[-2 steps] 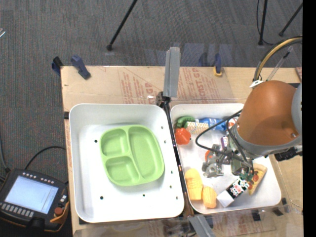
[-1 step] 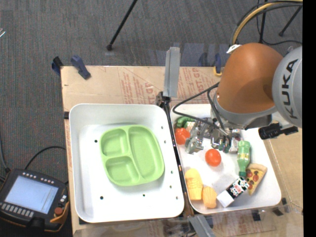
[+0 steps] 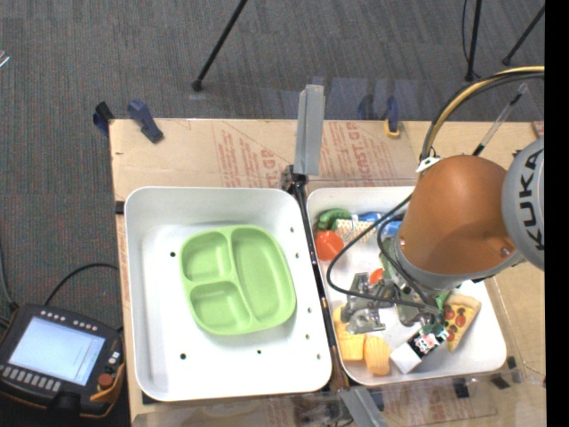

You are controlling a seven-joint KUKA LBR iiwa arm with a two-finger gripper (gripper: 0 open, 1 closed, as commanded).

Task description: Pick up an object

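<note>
I have the tool (image 3: 366, 308) low in the right bin (image 3: 487, 359), near its front-left part, over a crowd of small toy foods; I cannot tell from this angle whether it is clenched, released or grasping anything, since the orange wrist hides much of it.

The nearest candidates are the yellow-orange pieces (image 3: 364, 349) by the bin's front edge, just below the tool. They look like moulded plastic: light, stiff and somewhat slick, so I judge a grip across the narrow sides would be safest, not on the rounded faces.

A pizza slice toy (image 3: 460, 317) lies toward the front-right corner, flat and thin, probably hard to get under. A red piece (image 3: 328, 243) and a green piece (image 3: 332, 217) sit along the bin's left wall near the back.

The left bin (image 3: 151, 238) holds a green divided plate (image 3: 238, 278), broad and shallow, awkward for this tool.
</note>
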